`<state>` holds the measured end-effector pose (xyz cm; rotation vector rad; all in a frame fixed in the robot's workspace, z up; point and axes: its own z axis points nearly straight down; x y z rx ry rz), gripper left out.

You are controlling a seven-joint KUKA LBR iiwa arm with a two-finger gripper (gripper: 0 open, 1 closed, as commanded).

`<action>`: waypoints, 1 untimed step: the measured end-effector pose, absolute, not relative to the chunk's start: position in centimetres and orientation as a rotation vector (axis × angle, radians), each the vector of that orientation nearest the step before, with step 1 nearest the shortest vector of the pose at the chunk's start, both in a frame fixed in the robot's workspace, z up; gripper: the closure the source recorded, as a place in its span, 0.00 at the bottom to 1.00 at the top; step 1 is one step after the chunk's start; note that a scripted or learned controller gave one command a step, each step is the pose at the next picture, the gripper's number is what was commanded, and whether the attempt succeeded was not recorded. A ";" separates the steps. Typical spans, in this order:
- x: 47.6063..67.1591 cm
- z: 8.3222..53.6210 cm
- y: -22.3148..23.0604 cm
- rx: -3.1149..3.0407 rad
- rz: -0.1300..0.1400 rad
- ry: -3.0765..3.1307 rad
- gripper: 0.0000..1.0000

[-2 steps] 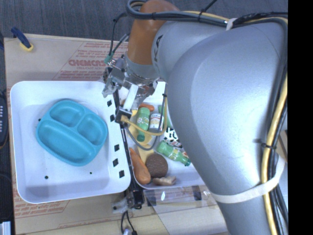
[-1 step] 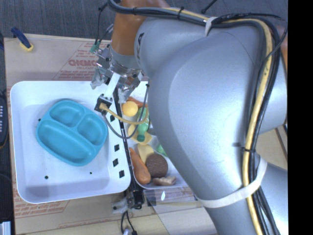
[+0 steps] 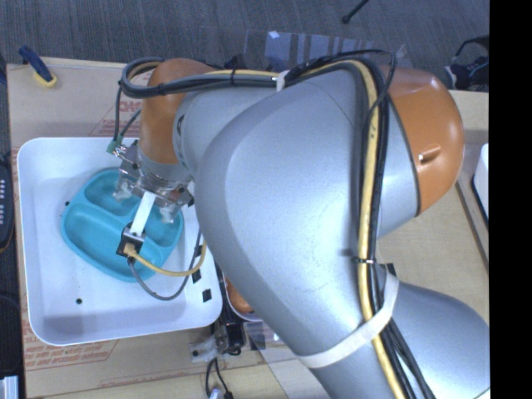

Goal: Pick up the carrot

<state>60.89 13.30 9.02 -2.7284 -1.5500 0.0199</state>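
My gripper (image 3: 147, 202) hangs low over a blue divided dish (image 3: 91, 231) in the left white bin (image 3: 50, 306). Its two fingers stand apart, open, with nothing visible between them. A small orange patch (image 3: 237, 299) peeks out under the arm near the wall between the bins. It may be the carrot, but most of it is hidden. The arm's big grey body (image 3: 316, 223) covers the right bin.
The blue dish lies tilted in the middle of the left bin, with bare white floor in front of it and to its left. A yellow cable (image 3: 166, 268) loops down from the wrist over the dish's near edge. A blue-and-yellow tool (image 3: 37, 66) lies on the bench at the far left.
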 end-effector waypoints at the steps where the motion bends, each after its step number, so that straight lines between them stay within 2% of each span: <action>1: 61.2 10.3 13.5 -2.724 0.004 -1.555 1.00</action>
